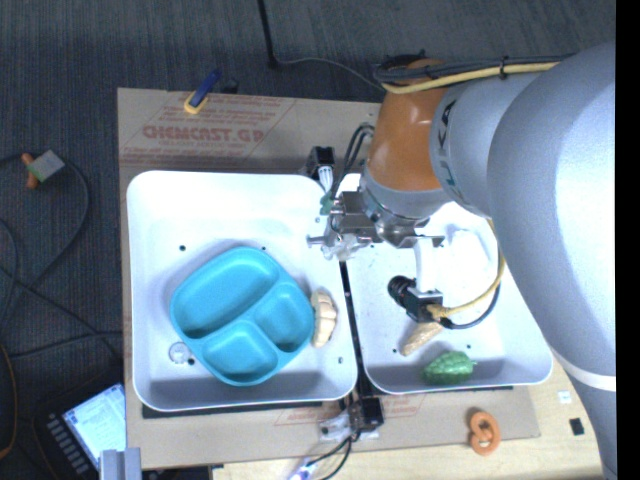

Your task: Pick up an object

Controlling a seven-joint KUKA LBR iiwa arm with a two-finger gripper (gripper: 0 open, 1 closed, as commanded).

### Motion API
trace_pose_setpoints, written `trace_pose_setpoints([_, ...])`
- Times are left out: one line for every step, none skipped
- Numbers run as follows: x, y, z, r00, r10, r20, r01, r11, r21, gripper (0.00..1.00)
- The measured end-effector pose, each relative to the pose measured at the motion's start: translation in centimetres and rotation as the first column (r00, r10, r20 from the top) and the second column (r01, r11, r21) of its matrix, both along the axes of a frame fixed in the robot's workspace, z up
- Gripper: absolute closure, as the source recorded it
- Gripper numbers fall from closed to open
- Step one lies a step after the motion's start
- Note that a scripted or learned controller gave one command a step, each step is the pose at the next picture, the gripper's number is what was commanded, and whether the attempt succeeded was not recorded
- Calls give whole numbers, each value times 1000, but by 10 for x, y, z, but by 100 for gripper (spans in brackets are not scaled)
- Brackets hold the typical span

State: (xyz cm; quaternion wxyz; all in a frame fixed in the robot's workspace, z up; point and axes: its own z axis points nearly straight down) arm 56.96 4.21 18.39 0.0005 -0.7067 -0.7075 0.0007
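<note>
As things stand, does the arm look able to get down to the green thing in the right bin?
Probably yes. The green thing lies in the open near the front wall of the right bin, with nothing on top. A tan cone lies just beside it, and the wall is close, which could crowd the gripper.

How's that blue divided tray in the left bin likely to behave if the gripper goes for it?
The blue tray looks like moulded plastic, so probably stiff and fairly light. Its glossy, rounded rim may slip between two fingers. It is wide and lies tilted against the left bin floor, so a grab on one edge would likely make it swing or tip.
</note>
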Motion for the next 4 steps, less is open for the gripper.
trace_pose_setpoints([-86, 21, 0, 1000, -1, -1, 1, 1000, 0, 100])
trace_pose_setpoints([-85, -54, 60, 1000, -3, 2, 3, 1000, -1, 100])
trace_pose_setpoints([-86, -24, 52, 1000, -1, 0, 1, 1000, 0, 100])
trace_pose_setpoints([-86, 8, 35, 1000, -1, -1, 1, 1000, 0, 100])
